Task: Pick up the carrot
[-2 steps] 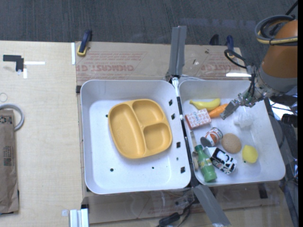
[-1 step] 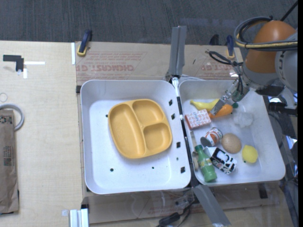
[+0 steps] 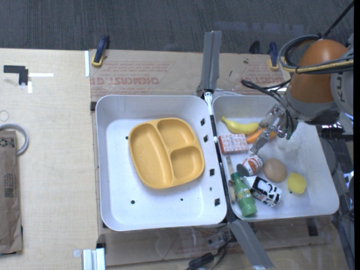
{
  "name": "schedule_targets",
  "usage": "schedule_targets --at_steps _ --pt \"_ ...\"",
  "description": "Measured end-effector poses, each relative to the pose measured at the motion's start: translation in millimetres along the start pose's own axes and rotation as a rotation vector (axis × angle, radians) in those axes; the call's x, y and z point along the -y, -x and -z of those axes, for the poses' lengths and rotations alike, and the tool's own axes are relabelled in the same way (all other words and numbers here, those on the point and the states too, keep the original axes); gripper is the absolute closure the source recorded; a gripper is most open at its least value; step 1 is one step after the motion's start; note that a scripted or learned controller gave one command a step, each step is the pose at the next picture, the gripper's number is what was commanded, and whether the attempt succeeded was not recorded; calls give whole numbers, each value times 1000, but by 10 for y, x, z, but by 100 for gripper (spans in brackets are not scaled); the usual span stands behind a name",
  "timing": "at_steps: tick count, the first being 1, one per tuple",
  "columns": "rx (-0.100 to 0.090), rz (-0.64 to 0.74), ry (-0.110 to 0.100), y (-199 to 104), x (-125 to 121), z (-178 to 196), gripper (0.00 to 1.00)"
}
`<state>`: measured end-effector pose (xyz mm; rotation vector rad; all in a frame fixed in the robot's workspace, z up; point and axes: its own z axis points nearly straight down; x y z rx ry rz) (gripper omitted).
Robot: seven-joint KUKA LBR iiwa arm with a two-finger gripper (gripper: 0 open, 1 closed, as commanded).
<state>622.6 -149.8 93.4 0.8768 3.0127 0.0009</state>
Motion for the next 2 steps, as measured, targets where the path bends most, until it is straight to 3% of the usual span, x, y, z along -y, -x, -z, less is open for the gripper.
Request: schedule_targets --at_steps 1,2 --pt "5 -5 3 18 7 107 100" --pt "0 -182 -1 -265 -524 1224 100"
